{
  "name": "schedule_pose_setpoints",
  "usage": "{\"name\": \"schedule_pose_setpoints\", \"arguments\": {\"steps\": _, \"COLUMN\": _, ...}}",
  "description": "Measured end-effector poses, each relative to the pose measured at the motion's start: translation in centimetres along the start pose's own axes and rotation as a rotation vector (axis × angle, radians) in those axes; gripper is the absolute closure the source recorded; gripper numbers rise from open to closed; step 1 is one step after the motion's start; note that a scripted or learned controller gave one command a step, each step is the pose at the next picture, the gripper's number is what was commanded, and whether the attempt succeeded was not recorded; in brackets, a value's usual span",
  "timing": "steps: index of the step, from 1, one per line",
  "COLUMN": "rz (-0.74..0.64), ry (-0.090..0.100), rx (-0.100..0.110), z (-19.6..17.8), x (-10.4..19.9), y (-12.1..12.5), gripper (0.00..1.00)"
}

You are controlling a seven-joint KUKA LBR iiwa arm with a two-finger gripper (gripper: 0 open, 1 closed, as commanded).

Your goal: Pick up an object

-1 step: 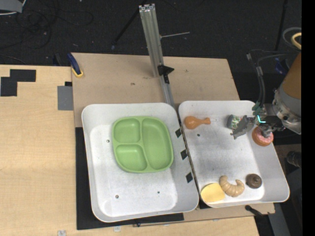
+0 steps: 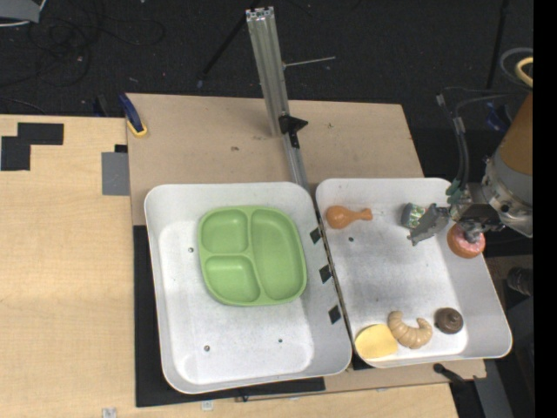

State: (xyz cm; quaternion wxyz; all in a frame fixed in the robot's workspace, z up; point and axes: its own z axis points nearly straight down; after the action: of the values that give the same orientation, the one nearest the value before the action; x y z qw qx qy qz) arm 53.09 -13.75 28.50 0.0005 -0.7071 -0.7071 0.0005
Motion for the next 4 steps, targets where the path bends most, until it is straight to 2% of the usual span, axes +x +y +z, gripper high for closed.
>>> {"name": "schedule_pose_setpoints", "arguments": {"steps": 1, "rz": 0.001, "ry": 0.002, "rx": 0.008, "z": 6.4, "x": -0.4, "y": -0.1, "gripper": 0.0}}
{"name": "schedule_pose_setpoints", "arguments": {"steps": 3, "rz": 0.001, "ry": 0.002, "rx": 0.006, "z": 18.6, "x": -0.9, "y": 0.7, "gripper": 0.0}}
{"name": "schedule_pose_setpoints", "arguments": {"steps": 4, "rz": 0.006, "ry": 0.001, "rx": 0.004, "z": 17.3, "x": -1.1, "y": 0.7, "gripper": 1.0}}
